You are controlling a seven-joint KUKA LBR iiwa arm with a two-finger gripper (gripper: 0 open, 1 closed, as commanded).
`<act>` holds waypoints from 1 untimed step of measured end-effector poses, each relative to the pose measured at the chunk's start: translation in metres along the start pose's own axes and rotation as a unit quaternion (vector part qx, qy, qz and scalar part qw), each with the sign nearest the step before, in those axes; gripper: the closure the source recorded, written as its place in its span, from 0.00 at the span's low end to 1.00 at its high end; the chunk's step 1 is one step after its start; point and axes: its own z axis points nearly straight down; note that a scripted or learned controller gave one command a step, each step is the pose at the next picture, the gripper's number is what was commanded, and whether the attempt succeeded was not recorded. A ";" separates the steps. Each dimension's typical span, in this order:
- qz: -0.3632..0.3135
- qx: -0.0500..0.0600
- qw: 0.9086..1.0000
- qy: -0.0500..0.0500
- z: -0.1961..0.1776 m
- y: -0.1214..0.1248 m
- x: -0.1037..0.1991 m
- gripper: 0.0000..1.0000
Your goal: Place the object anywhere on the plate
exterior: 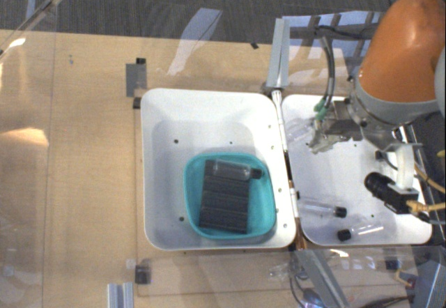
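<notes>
The arm (408,49) runs off the right edge, so only its orange band and part of the grey wrist show. Its bulk covers the right bin's (348,181) far right corner, and the bin's right rim is lost at the edge. The pincer (322,138) is small and blurred — whether anything sits between its tips cannot be told. On the teal plate (195,181), the dark ribbed block (224,202) hides the plate's middle — the cylinder (233,171) overlaps the block's far end.
</notes>
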 end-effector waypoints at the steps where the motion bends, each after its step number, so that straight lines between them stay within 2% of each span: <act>1: -0.030 0.006 1.000 0.001 0.099 -0.012 0.054 1.00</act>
